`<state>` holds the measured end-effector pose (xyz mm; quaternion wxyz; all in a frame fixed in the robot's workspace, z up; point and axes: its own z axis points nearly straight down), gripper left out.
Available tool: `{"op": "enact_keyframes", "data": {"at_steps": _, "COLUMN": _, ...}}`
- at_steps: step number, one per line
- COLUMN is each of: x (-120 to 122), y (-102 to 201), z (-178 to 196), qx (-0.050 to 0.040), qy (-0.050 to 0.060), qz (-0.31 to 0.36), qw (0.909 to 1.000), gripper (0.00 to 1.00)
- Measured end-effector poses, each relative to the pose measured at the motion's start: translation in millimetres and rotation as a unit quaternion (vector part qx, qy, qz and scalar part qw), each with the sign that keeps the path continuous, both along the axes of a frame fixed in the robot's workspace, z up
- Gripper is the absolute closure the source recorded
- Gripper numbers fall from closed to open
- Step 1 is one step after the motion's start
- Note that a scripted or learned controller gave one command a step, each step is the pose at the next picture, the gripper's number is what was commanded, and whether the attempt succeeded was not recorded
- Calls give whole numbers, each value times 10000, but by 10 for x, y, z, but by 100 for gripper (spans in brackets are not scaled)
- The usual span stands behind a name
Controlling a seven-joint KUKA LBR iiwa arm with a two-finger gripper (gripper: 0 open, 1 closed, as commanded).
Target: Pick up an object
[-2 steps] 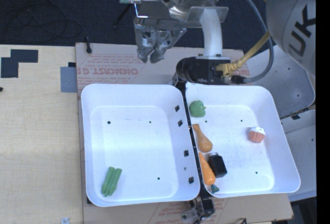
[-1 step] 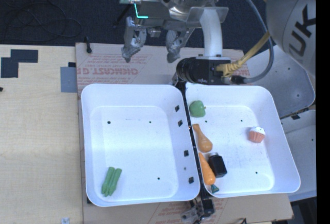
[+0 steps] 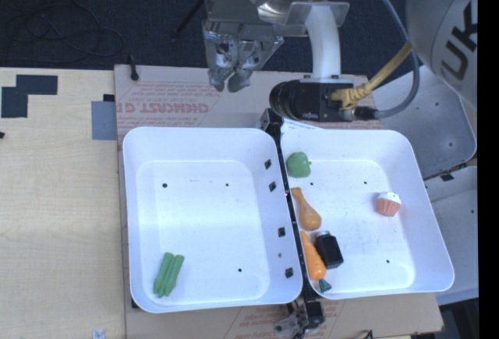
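Note:
My gripper (image 3: pixel 227 82) hangs high above the back edge of the left bin (image 3: pixel 140 174), over the cardboard sheet, and its fingers look shut with nothing between them. A green bean pod (image 3: pixel 168 273) lies in the left bin's front left corner. The right bin (image 3: pixel 421 197) holds a small green pepper (image 3: pixel 298 165), an orange squash (image 3: pixel 306 210), an orange carrot (image 3: pixel 313 257), a black block (image 3: pixel 329 249) and a pink cupcake with a white top (image 3: pixel 388 204). All of these lie well below and apart from the gripper.
The pepper, squash, carrot and block lie close along the right bin's left wall, by the divider (image 3: pixel 281 197) between the bins. Brown cardboard (image 3: pixel 168 100) lies behind the bins. Pale wooden bench (image 3: pixel 54 213) stretches to the left.

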<state>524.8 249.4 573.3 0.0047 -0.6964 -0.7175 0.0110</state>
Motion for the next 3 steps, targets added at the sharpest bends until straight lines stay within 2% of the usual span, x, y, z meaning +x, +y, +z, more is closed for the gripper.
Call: {"op": "enact_keyframes", "data": {"at_steps": 3, "x": -1, "y": 35, "z": 267, "qx": -19, "qy": 59, "qz": 85, "qw": 9999, "gripper": 100}}
